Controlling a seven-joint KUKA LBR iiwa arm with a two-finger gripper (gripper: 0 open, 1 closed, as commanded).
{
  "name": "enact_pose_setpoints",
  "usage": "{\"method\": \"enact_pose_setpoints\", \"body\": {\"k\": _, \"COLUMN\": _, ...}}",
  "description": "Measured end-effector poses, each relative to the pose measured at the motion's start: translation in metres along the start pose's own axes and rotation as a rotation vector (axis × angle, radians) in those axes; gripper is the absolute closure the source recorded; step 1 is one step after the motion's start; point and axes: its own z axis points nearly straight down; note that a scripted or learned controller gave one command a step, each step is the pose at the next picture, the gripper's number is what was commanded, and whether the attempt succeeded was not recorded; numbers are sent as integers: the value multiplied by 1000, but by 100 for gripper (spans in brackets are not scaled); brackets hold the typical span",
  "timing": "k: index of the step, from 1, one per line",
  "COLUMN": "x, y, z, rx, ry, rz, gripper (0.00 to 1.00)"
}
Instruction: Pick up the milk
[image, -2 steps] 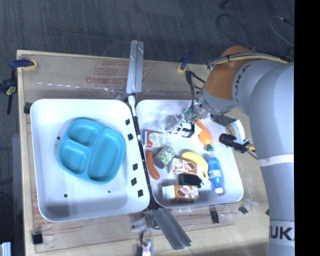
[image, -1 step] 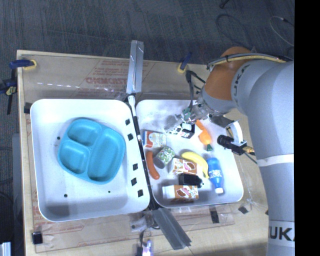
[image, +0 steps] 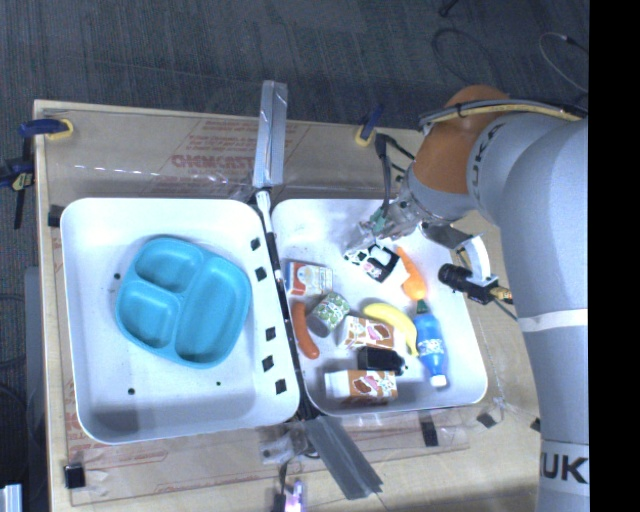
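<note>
Count: 2 white bins. 1 blue divided tray. 3 cartons. 1 banana. 1 carrot. 1 blue bottle. 1 sausage. 1 arm, 1 gripper.

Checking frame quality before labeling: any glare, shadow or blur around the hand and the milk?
Camera view: soft throughout, labels unreadable; hand near the black-and-white milk carton is smeared, fingers indistinct; clear sheet behind the bins shows bright reflections; right bin floor near-white with little shadow; blue tray evenly lit.
</note>
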Motion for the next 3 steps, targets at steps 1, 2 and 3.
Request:
{"method": "enact_pose_setpoints", "body": {"k": 1, "x": 0, "y": 0, "z": 0, "rx": 0, "ry": 0, "rz": 0, "gripper": 0}}
{"method": "enact_pose_setpoints", "body": {"k": 2, "x": -3, "y": -13, "z": 0, "rx": 20, "ry": 10, "rz": 128, "gripper": 0}}
{"method": "enact_pose_setpoints", "body": {"k": 3, "x": 1, "y": -28, "z": 10, "rx": -4, "ry": -7, "rz": -6, "gripper": 0}}
